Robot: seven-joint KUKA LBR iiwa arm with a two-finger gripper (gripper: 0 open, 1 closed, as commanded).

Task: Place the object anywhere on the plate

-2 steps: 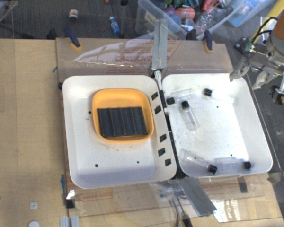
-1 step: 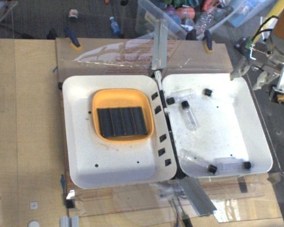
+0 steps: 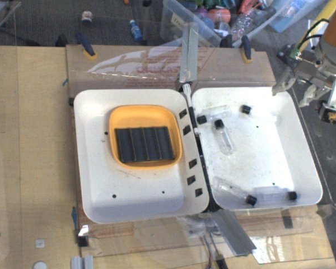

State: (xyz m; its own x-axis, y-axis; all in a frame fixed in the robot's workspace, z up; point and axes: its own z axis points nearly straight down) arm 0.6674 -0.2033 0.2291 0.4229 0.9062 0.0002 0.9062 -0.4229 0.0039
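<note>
An orange plate (image 3: 119, 122) sits in the left white bin (image 3: 92, 167). A dark grey ribbed block (image 3: 144, 144) lies flat on the plate, covering most of its floor. My gripper (image 3: 294, 90) hangs over the far right corner of the right bin (image 3: 302, 150), well away from the plate. Its two fingers are spread open with nothing between them.
The right bin holds clear tubes with black caps: one near the middle (image 3: 224, 137), one by the divider (image 3: 211, 115), two along the front wall (image 3: 235, 192) (image 3: 274, 195), and a loose black cap (image 3: 246, 110). A crate of colourful items (image 3: 224, 7) stands behind the bench.
</note>
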